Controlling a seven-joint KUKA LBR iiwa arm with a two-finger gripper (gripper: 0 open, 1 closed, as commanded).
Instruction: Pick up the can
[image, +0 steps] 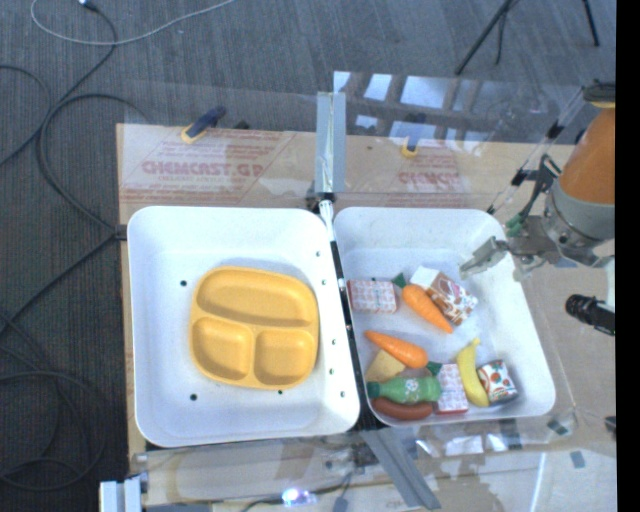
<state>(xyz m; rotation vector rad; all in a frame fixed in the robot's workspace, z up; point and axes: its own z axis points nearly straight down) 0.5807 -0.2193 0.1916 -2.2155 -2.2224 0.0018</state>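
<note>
From above, I am reaching in from the right edge of the frame, and my gripper (497, 256) is hanging over the upper right part of the right bin (520, 330), near its right wall. I cannot tell how wide my gripper is standing, and nothing is showing in its grasp.

The small red-and-white piece that I am taking for the can (497, 381) is lying in the lower right corner of that bin, just beside a banana (468, 372) and well apart from my gripper. It is too small to be sure of.

Left of the banana, a green bottle (405, 388) is lying above a sausage (402, 408). Two carrots (428, 308) are lying further up in the same bin.

The left bin (160, 300) is holding a yellow divided tray (256, 327) at its middle.
</note>
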